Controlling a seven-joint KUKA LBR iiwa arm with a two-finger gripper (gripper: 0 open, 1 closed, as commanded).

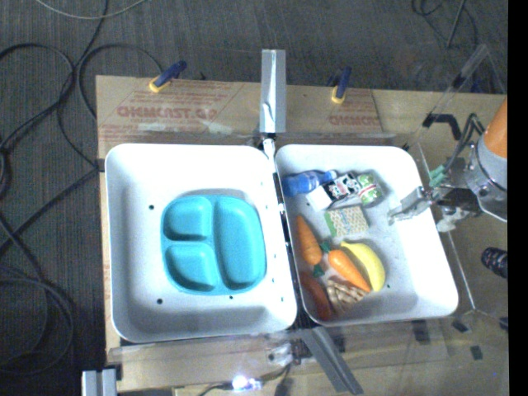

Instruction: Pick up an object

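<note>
A: Okay, biggest first. Bench, brown board, two blue-and-yellow clamps at its far edge. Left bin sits well left of the gripper and holds a turquoise divided tray with three compartments.

B: And the right bin?

A: Gripper hangs over its right part, metal fingers pointing left into the bin. Arm comes in from the right, orange band at the frame edge.

B: Fingers apart or together?

A: Can't tell, too small and blurred at the tip. Nothing visible between them.

B: Objects?

A: All left of the gripper, clustered in the bin's left half. Yellow banana below-left of the gripper, nearest of the lower pile. Two carrots: one along the bin's left wall, another lying across the banana. Blue bottle with a white cap up-left, far corner. Small printed carton just right of the bottle, and a pale green speckled packet directly left of the gripper, closest to it. Something brown and a tan patterned piece at the bottom of the pile, can't identify.
</note>
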